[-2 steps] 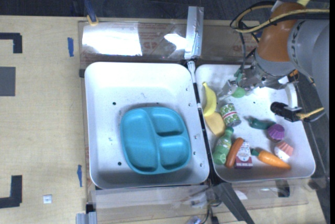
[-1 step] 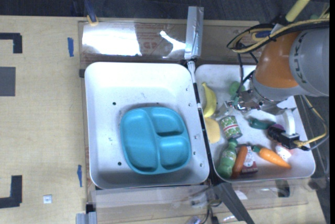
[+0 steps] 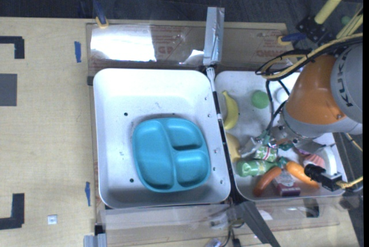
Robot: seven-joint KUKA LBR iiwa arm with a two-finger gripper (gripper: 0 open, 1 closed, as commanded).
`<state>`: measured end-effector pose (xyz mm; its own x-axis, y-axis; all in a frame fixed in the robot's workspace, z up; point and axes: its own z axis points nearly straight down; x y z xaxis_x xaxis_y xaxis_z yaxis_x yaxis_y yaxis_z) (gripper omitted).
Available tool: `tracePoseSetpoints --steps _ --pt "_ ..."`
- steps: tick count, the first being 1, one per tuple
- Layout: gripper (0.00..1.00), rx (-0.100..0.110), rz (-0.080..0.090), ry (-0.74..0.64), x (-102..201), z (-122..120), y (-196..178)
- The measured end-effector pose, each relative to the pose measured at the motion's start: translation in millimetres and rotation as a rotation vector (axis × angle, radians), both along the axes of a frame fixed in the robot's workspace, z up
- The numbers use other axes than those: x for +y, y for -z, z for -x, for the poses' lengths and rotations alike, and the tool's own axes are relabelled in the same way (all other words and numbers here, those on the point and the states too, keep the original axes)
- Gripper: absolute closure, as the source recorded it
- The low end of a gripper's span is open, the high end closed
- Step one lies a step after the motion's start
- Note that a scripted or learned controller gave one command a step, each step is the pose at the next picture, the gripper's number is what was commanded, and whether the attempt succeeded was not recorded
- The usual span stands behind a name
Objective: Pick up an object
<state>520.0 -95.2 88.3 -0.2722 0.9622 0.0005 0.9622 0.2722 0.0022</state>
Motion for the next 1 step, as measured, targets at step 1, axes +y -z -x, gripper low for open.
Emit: tracePoseSetpoints --steps 1 --pt "1.00 -0.009 0.001 0.001 0.0 -2.5 -11.4"
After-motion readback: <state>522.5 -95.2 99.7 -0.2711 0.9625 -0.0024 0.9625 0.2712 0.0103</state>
